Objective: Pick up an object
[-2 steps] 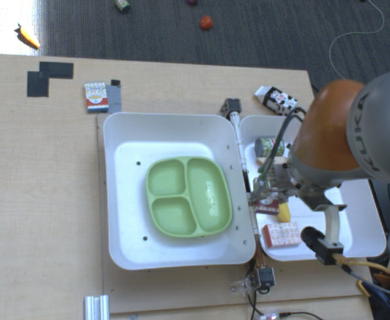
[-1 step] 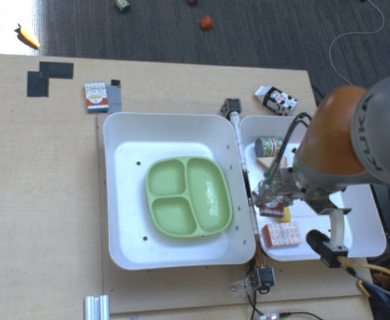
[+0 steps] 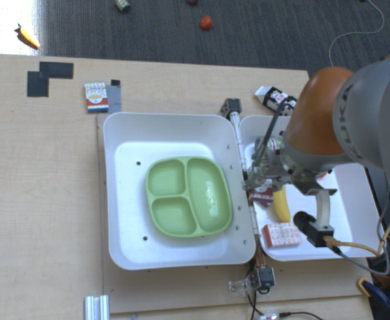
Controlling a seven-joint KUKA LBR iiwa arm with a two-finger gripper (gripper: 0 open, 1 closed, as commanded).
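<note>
The end effector [image 3: 260, 182] is lowered into the right bin [image 3: 355, 199], beside a yellow object [image 3: 282, 205]; its opening cannot be told. A green divided plate [image 3: 188, 197] is seen in the left bin [image 3: 125, 179].

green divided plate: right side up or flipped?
Right side up. The green plate shows its three hollow compartments facing the camera, lying flat in the left bin.

A robotics lab: a pale wooden counter [image 3: 41, 199] with black tape marks [image 3: 48, 77], loose cables [image 3: 355, 39], and grey carpet floor [image 3: 268, 19].
</note>
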